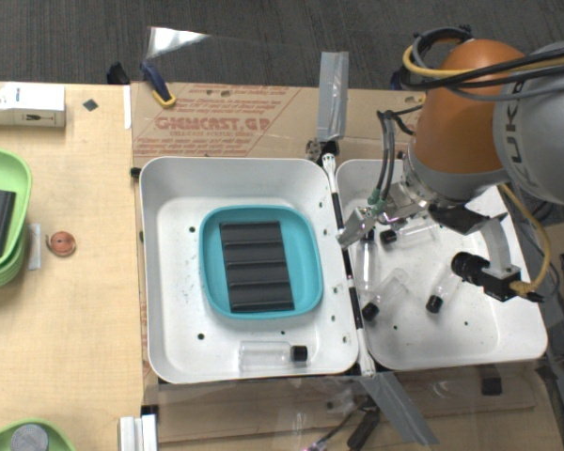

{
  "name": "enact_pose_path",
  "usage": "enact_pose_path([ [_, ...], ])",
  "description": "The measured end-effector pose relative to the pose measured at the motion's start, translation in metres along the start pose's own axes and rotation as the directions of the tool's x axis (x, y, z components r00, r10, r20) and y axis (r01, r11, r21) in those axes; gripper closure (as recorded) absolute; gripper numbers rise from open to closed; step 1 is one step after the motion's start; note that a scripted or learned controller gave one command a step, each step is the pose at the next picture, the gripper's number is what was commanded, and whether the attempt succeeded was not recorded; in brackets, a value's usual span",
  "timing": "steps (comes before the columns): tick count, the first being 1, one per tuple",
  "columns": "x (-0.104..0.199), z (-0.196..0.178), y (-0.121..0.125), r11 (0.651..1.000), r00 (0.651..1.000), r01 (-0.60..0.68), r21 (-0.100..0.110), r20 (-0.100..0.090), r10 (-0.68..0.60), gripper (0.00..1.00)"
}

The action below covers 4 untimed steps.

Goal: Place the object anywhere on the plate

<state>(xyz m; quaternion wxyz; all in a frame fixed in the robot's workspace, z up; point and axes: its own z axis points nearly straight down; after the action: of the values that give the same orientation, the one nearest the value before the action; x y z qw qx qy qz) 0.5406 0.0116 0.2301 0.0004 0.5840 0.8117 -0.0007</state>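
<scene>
Camera view is taken from above the tabletop, where two white bins are seen side by side. In the left bin a teal plate is set, and on it a dark ridged insert is seen; nothing else can be made out resting on the plate. A clear vial with a black cap lies on the floor of the left bin, just below the plate and apart from it. In the right bin several more clear, black-capped pieces are scattered, one near and another near; which of these is the intended object cannot be told.

The task is judged to be at an early stage: no object is seen on the plate, and both the pick and the transfer appear to be left.

The arm is reached in from the right and is bent down over the upper part of the right bin, its orange band uppermost. The hand is held low near the wall between the two bins. Whether it is apart or together cannot be told, and nothing can be seen gripped in it.
</scene>
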Motion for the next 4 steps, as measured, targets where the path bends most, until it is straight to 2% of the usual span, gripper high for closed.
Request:
enact_pose_path([
  [1, 0.068, 0.040, -0.024, 0.998, 0.998, -0.057, 0.005, -0.001, 0.058, 0.00],
  [2, 0.005, 0.040, -0.040, 0.998, 0.998, -0.065, 0.003, -0.001, 0.065, 0.00],
  [3, 0.024, -0.020, 0.016, 0.997, 0.997, -0.073, 0.003, 0.000, 0.073, 0.00],
  [4, 0.035, 0.040, 0.005, 0.998, 0.998, -0.066, 0.004, -0.001, 0.066, 0.00],
])
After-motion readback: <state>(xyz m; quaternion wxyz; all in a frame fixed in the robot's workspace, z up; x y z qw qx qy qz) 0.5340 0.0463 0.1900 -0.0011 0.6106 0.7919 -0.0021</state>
